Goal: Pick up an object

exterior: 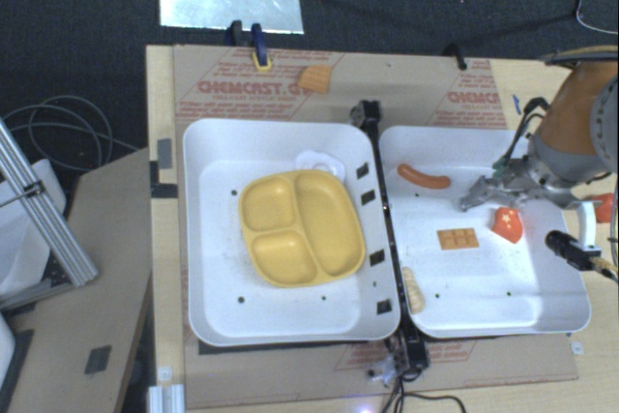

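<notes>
Just above the right bin (542,309) — hand (481,197), fingers spread, nothing between them.

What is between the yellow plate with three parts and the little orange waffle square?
In the camera view, between yellow divided plate and orange waffle square: the bins' touching white walls, black clips.

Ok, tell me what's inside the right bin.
The right bin holds a sausage, a waffle-like square, a red piece and a tan item at its left rim. The gripper hovers there; anything beneath the arm is hidden.

Plate (301,227) in left bin (208,208)
</notes>
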Controlling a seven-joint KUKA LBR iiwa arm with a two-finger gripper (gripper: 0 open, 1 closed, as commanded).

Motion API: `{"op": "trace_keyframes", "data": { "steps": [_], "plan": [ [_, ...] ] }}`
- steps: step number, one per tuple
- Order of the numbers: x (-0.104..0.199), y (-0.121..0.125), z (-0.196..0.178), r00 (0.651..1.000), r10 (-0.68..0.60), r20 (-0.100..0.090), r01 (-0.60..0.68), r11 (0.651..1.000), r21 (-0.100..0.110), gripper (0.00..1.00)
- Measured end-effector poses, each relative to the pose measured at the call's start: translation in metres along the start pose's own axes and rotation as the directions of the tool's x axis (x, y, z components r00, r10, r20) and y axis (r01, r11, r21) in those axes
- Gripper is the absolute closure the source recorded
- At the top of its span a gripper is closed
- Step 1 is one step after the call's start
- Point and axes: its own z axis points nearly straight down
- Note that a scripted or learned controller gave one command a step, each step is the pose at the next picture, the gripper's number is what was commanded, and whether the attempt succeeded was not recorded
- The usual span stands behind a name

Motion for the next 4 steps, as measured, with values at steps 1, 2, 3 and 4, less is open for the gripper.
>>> {"op": "trace_keyframes", "data": {
  "steps": [1, 2, 3, 4],
  "plan": [
    [0.055, -0.066, -0.005, 1.0, -0.002, -0.003, 0.002, 1.0, 0.0, 0.0],
    [0.052, -0.062, -0.017, 1.0, -0.002, 0.002, 0.002, 1.0, -0.009, 1.0],
    [0.052, -0.062, -0.016, 1.0, -0.002, 0.002, 0.002, 1.0, -0.009, 0.0],
    [0.053, -0.119, -0.006, 1.0, 0.001, 0.002, -0.001, 1.0, -0.009, 0.0]
  ]
}}
